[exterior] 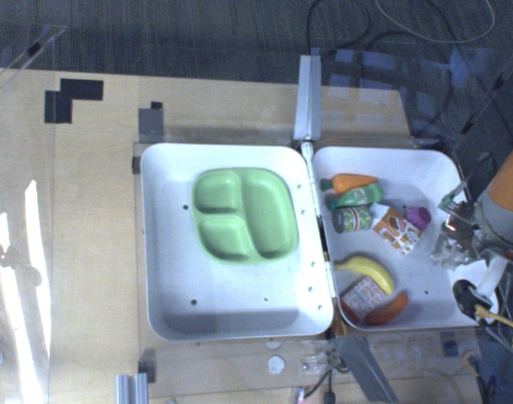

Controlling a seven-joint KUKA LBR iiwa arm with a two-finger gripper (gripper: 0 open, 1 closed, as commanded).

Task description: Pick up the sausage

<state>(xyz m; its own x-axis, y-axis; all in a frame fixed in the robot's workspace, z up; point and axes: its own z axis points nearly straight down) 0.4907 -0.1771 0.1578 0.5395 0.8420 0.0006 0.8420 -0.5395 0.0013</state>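
Glossy curved red sausage (389, 310) beside smooth yellow banana (367, 270).

A pale green three-part plastic plate (243, 214) fills one white bin (163, 310). At three o'clock lie an orange carrot (354, 182), yellow banana (367, 271) and reddish-brown sausage (389, 310).

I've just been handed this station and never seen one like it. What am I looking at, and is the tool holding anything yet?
One camera looks down at a slant on a bench with two white bins. The left bin holds a green divided plate. The right bin holds toy food: a carrot, a green can, a banana and the reddish-brown sausage near its front edge. The grey and orange arm reaches in from the right; its tool is at the right bin's right edge, apart from the sausage, with nothing seen between its fingers.
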